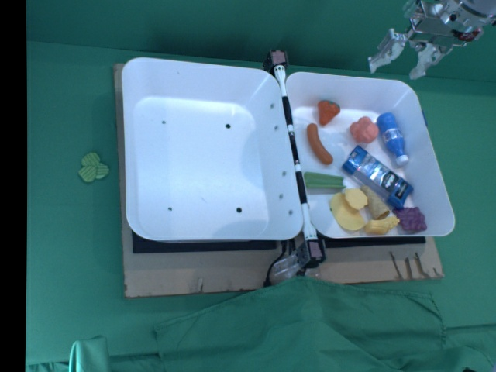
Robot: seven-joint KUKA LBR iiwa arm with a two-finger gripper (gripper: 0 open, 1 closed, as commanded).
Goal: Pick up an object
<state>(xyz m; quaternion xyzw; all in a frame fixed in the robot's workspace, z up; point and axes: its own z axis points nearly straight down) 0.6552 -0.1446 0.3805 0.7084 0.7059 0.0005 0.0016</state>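
Taking the right bin (434,169) as the landmark and working from its near edge to its far one: the near corner is the crowded part, where a purple bunch of grapes (411,219) sits beside a yellow corn cob (380,225), some pale yellow slices (349,208) and a tan piece (377,202), all touching or nearly so. Just beyond them a green stick (324,181) lies against the bin's left wall, and a blue packet (377,175) lies slantwise across the middle. Farther back, with more room around them, are a brown sausage (318,143), a pink lump (363,129), a blue bottle (393,137) and a red strawberry (328,111). The gripper (401,53) hangs above and just outside the bin's far right corner, its two fingers spread apart with nothing between them, so no object has been picked yet and every candidate lies in this bin. The main risk, as I judge it, is a descent into the near cluster: the fingers could straddle two pieces, push them apart and close on air. The bottle and sausage are rounded and could roll or squirt out of a pinch. Anything close to a wall, such as the green stick, leaves little room for a finger, which may strike the rim instead.
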